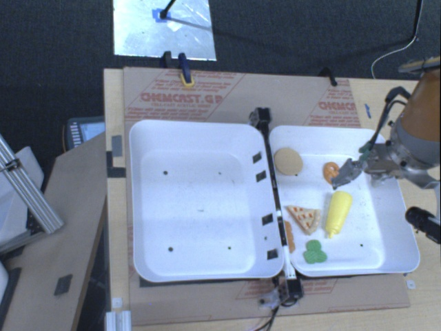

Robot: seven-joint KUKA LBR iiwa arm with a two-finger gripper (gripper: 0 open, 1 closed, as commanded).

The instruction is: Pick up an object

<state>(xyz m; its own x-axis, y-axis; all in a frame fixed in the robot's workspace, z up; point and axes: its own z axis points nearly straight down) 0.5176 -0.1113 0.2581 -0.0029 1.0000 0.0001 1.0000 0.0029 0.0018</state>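
Right bin carries everything: yellow bottle, tan disc, pizza slice, orange piece, green piece. My gripper hangs just beside the orange piece, holding nothing; finger gap unreadable. Best move: centre over it, drop straight, stay off the bottle.

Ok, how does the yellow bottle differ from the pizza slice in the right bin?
The yellow bottle is plain yellow and long, lying lengthwise with its narrow end toward the bin's near edge; the pizza slice is a flat triangle, orange with red spots. The bottle looks bulkier and rounder, the slice thin. Both lie side by side in the right bin, apart from the gripper.
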